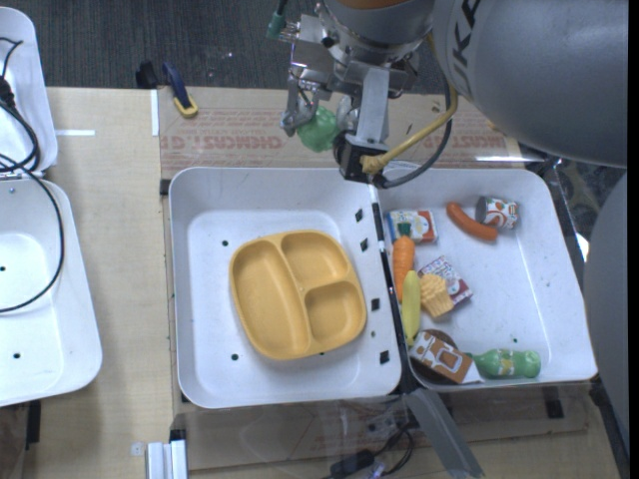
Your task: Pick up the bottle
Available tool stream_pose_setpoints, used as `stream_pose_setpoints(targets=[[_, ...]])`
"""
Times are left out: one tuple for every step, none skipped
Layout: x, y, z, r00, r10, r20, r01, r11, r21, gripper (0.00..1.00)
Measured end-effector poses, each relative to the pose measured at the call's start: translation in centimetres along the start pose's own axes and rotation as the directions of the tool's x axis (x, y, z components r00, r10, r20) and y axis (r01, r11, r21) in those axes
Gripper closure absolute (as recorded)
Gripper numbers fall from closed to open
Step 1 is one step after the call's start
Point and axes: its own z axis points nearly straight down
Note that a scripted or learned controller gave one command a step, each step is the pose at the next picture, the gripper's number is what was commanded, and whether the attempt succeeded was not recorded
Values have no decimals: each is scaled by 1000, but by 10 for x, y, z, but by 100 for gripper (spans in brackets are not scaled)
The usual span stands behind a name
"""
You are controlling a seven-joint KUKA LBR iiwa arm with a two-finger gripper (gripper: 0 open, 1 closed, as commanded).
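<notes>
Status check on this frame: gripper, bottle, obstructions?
Gripper raised above bins' far edge, green item between fingers. Bottle lying in right bin's near corner, untouched. Carton beside it.

The gripper (324, 128) is hanging above the bins' far edge; the tray (298, 293) is lying in the left bin (190, 267), below-left of it; the carrot (401, 262), sausage (469, 222) and bottle (507, 364) are lying in the right bin (559, 297), nearer the camera.
</notes>
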Motion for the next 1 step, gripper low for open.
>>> stream_pose_setpoints(targets=[[34, 34, -23, 999, -45, 0, 45, 999, 1, 100]])
